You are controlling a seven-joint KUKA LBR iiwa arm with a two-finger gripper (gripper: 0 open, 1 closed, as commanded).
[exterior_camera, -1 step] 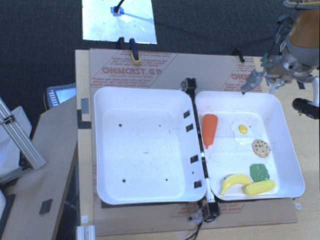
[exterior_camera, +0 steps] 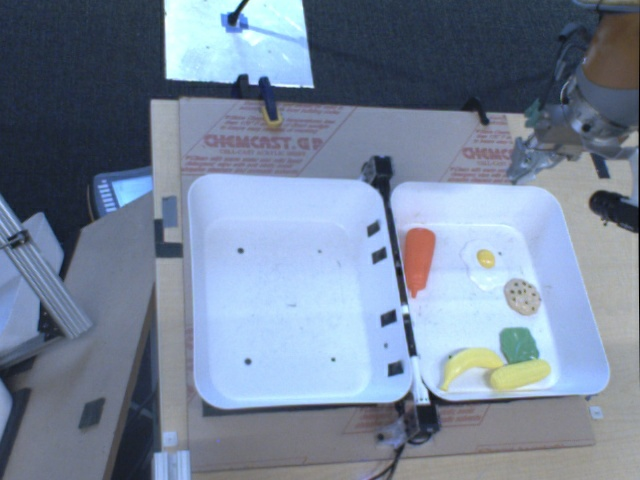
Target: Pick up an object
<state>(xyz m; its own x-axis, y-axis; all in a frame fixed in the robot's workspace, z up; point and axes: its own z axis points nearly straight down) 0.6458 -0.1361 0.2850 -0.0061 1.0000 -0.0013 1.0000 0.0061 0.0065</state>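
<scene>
Dark carpet surrounds the bench, where the grey two-finger gripper (exterior_camera: 524, 165), its grip state impossible to tell, hangs above the right white plastic bin's (exterior_camera: 560, 218) far rim, the orange toy carrot (exterior_camera: 418, 259) lying down-left, lengthwise along the divider.

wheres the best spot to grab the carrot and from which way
Probably across the thick upper end of the carrot, coming straight down. It lies flat in the right bin, its long axis running up and down the view, tapering toward the bottom. The divider wall sits close on its left, so that side is tight for a finger. The end effector sits above the bin's far right corner.
</scene>
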